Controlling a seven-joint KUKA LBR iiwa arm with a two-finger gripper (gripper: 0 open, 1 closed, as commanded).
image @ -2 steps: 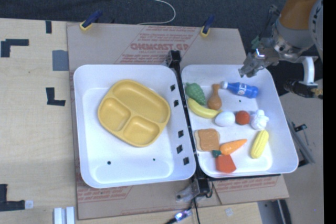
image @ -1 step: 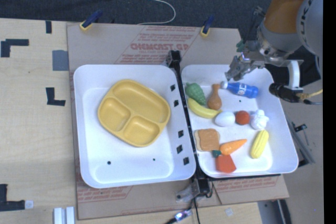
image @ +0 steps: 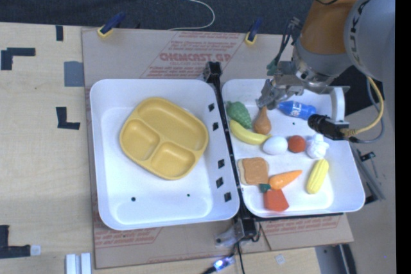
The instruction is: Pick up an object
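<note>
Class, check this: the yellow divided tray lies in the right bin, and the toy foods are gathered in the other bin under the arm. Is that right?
Not quite. The camera view shows the yellow divided tray in the left bin, not the right. The rest holds: the toy foods, such as the banana and carrot, are in the other bin, under the arm.

Robotics lab bench, set up for testing, not a home or kitchen. Two shallow white bins, left bin (image: 103,138) and right bin (image: 350,196), are sitting side by side on a printed cardboard sheet (image: 186,54), which clamps (image: 110,24) are holding to a pale wooden bench (image: 38,157). Black tape marks (image: 64,117) are showing on the bench top. A grey and orange industrial arm (image: 340,16) is reaching in. Plastic toy food (image: 282,180) is lying in the right bin. A cable (image: 192,0) is trailing over dark fabric behind.
</note>
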